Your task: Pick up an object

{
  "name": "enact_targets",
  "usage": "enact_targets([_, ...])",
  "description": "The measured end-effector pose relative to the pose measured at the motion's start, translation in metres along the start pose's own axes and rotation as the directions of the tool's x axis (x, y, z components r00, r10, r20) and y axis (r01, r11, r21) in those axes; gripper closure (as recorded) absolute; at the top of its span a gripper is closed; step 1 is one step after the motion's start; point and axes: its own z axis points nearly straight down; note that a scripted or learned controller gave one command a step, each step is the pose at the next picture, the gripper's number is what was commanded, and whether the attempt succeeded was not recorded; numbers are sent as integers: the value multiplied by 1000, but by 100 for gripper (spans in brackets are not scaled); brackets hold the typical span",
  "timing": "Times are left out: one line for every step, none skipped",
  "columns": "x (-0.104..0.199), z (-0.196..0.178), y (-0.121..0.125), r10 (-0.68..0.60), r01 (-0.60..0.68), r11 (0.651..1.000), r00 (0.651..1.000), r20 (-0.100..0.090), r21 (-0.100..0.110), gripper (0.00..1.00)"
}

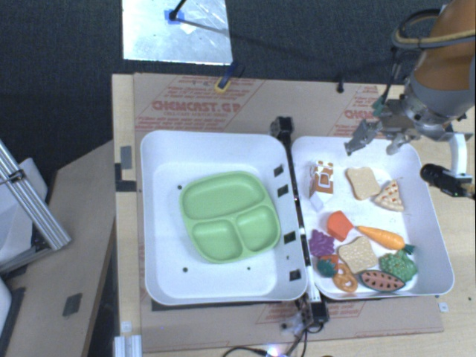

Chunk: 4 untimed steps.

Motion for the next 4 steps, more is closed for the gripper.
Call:
enact_targets([-1,42,1,2,-2,1000,1000,0,3,0])
enact_targets([-7,100,-5,3,-3,1000,1000,-1,3,0])
enact_targets([-2,146,2,-1,1,1000,1000,-1,4,0])
enact_targets([-2,159,7,-2,2,1000,1000,0,-13,0])
